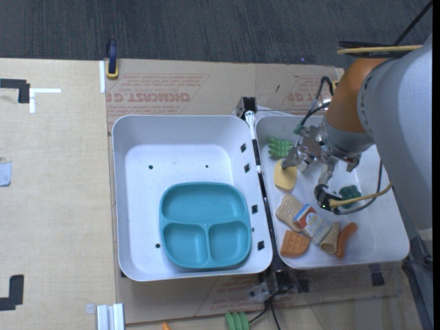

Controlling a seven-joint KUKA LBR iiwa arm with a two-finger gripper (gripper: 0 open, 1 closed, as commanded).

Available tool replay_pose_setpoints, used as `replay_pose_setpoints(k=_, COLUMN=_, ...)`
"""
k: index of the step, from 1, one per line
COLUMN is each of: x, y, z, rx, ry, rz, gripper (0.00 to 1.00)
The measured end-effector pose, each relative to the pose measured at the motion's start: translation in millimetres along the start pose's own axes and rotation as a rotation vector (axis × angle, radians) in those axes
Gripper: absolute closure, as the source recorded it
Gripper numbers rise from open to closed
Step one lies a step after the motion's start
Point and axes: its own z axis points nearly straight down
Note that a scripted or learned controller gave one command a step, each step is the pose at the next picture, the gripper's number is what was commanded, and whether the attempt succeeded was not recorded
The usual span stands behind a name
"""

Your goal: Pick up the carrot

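Mirrored red print on the cardboard (161,88) is unreadable; end effector (307,158) grip state cannot be told above the carrot (346,238).

Dark grey carpet-like floor (206,12) lies beyond the pale wooden tabletop (51,205), partly covered by printed cardboard (158,91).
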Motion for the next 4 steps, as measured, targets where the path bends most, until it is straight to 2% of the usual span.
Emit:
replay_pose_setpoints(k=1, x=0, y=0, z=-9, rx=0.002, ry=-0.002, rz=-0.005, gripper=1.0)
replay_pose_setpoints(k=2, x=76, y=-3, z=-100, rx=-0.002, ry=-0.001, rz=0.334, gripper=1.0)
replay_pose_setpoints(k=3, x=76, y=-3, z=-100, rx=-0.002, ry=-0.001, rz=0.334, gripper=0.0)
replay_pose_setpoints(k=4, x=-8, y=-27, z=-100, rx=0.001, ry=0.0, rz=0.498, gripper=0.0)
